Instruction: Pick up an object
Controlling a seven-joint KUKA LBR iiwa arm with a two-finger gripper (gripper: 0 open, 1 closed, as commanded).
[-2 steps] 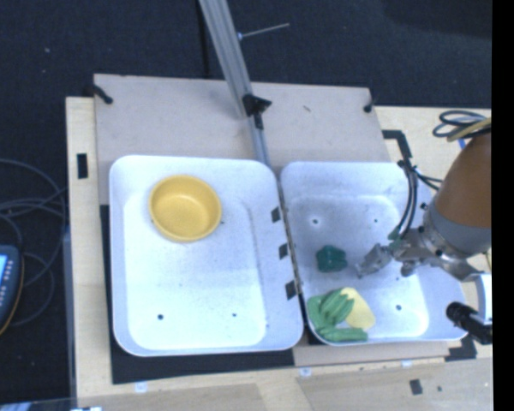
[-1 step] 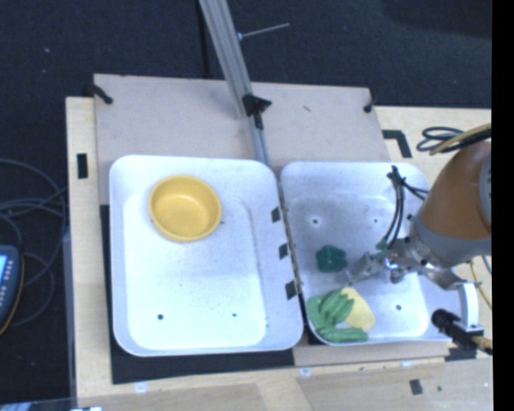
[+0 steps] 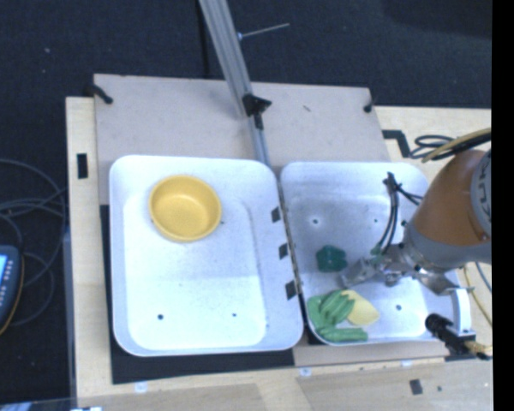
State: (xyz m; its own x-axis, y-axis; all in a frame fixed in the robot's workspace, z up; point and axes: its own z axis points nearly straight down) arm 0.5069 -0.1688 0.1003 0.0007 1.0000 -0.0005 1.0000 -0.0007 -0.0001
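Tool (image 3: 357, 272) nr green block (image 3: 330, 258)

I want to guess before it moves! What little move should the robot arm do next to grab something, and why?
Probably a small shift toward the dark green object and then down. The gripper sits low in the right bin, just beside that object, with nothing visibly between its fingers. The green and yellow pile lies a bit farther off.

Yellow bowl (image 3: 186, 208), white bins (image 3: 197, 332)

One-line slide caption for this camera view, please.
Gripper low in right bin beside teal object; yellow bowl in left bin.
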